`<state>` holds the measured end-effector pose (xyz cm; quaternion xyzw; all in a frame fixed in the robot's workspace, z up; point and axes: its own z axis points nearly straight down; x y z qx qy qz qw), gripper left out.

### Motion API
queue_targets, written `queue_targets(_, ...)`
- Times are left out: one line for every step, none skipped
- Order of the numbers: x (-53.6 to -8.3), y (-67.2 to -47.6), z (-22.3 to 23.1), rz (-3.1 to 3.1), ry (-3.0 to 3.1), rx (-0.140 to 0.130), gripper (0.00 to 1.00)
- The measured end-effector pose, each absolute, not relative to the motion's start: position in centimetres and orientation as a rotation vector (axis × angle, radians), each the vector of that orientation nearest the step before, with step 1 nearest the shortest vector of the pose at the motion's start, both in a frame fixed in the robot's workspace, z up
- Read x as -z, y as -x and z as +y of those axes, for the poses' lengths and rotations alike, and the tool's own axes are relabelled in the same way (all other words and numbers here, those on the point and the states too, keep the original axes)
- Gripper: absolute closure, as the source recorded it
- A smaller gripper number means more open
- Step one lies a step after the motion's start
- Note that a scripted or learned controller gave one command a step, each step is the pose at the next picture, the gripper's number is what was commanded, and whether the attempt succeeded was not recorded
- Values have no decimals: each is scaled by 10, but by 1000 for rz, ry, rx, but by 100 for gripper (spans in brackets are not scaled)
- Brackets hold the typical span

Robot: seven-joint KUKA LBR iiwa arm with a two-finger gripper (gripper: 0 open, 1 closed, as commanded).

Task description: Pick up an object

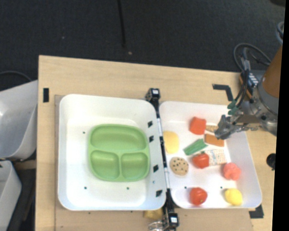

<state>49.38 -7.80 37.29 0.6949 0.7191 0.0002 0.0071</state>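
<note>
Arm reaches in from the right; gripper [224,128] low over the orange block [213,139]; finger state unclear

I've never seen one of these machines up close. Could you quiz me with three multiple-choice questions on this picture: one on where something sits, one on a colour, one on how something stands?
1. Where does the green plastic three-compartment tray lie?
A. left white bin
B. right white bin
C. on the bare wood

2. What colour is the small round toy in the right bin's near right corner?
A. blue
B. yellow
C. black

3. How does the tray stand?
A. leaning on a wall
B. upside down
C. flat, compartments up

Answers:
1 A, it sits in the left white bin.
2 B, the yellow round toy lies there.
3 C, its hollows face up.
</note>
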Motion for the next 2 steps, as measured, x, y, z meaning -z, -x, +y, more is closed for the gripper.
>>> queue_targets(-284,-489,-75,2224,-2227,8,100)
queue_targets(-300,-491,-77,2212,-2223,-4,100)
